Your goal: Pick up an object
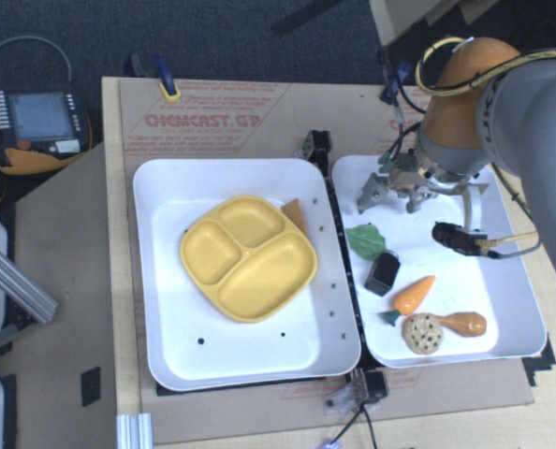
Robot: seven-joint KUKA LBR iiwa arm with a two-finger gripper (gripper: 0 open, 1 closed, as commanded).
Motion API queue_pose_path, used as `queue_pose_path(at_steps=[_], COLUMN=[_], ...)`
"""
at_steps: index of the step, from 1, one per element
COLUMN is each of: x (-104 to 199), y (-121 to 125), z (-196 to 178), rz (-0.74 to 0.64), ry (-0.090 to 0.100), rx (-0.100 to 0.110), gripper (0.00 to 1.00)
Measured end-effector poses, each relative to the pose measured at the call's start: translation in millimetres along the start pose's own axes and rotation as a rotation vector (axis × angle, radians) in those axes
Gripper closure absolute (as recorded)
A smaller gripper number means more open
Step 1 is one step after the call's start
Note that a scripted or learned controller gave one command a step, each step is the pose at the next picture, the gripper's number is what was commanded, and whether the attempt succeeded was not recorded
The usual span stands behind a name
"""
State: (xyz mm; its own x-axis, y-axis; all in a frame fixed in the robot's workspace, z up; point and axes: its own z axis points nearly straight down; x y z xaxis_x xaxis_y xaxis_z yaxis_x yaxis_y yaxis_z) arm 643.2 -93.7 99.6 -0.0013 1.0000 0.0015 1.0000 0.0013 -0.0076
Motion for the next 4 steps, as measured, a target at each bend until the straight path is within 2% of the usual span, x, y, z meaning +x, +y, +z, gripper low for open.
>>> queue_pose_path(at_steps=[1, 2, 3, 4], x=[-0.6, -3.4, -3.4, 40.3], y=[1.9, -7.6, -6.4, -30.3], z=[-15.1, -68.9, -123.2, -133.4], rz=[0.001, 0.003, 0.0, -0.003], ry=[-0.002, -0.003, -0.003, 0.001], rx=[-0.009, -0.012, -0.016, -0.006], gripper=[1.0, 1.0, 1.0, 1.0])
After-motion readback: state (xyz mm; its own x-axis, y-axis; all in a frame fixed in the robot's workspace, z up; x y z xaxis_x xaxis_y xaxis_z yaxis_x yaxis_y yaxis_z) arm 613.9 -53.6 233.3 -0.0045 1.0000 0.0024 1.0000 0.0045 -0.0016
